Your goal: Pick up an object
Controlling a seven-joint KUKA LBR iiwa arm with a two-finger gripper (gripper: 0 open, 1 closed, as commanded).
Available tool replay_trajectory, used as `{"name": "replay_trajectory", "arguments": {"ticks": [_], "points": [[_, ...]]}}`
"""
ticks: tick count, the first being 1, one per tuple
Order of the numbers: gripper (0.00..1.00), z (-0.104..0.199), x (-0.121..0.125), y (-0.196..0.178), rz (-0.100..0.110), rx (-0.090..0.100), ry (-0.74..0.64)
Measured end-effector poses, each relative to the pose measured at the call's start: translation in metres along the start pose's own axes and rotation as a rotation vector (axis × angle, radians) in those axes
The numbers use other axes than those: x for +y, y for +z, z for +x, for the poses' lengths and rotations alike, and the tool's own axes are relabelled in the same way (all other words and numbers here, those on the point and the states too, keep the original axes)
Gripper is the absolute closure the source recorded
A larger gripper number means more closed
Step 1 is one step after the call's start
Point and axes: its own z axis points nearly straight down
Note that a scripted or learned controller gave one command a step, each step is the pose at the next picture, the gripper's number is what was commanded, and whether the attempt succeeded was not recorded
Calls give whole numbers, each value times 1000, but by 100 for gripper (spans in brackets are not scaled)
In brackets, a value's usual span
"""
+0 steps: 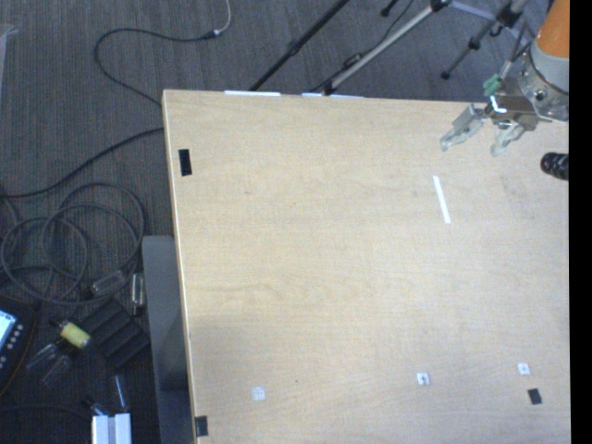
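Observation:
My gripper [479,140] hangs at the upper right, over the far right part of the pale wooden bench top [324,276]. Its two pale fingers [455,137] are spread apart, so it is open with nothing between them. A thin white stick [442,200] lies flat on the wood, a little below and to the left of the gripper and apart from it. The orange band of the arm [555,26] shows at the top right corner.
A small black tag [185,162] sits near the bench's left edge. Small markers [423,378] dot the near side. Left of the bench, cables [65,248] and loose gear lie on the floor. Tripod legs [407,26] cross behind the far edge.

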Motion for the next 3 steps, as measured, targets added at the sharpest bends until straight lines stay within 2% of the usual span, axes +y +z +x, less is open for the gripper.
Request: {"name": "replay_trajectory", "arguments": {"ticks": [2, 3], "points": [[0, -4, -19, -66, -2, 0, -394], [0, -6, -36, -66, -2, 2, -575]]}}
